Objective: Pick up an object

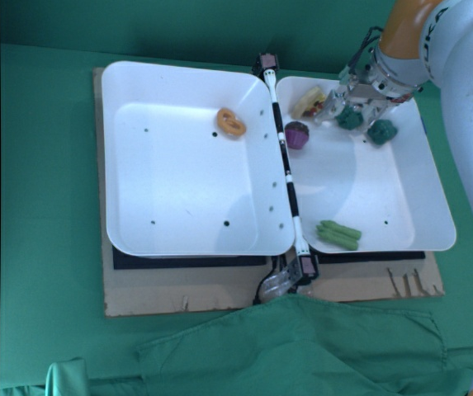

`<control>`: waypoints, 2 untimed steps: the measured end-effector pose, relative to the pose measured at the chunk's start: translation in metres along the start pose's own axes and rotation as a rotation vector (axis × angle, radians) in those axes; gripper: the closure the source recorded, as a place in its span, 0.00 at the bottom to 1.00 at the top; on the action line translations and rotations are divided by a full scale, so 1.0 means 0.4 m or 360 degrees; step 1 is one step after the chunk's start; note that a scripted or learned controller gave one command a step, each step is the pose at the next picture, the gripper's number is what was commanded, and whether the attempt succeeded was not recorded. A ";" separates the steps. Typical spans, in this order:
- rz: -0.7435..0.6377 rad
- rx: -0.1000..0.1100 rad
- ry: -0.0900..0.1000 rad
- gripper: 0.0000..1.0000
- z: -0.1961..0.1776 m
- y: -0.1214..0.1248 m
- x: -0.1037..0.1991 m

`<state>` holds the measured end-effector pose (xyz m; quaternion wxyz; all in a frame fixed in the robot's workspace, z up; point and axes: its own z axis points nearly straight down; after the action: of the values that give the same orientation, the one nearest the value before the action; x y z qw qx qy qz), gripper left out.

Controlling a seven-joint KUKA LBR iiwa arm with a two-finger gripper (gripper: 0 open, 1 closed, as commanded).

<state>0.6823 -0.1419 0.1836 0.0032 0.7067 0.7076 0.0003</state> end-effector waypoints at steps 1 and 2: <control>0.0008 -0.0021 -0.0004 1.00 -0.040 0.002 -0.004; 0.0007 -0.0010 0.0000 1.00 -0.165 0.026 -0.046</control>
<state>0.6926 -0.1601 0.2497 0.0053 0.7083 0.7059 0.0025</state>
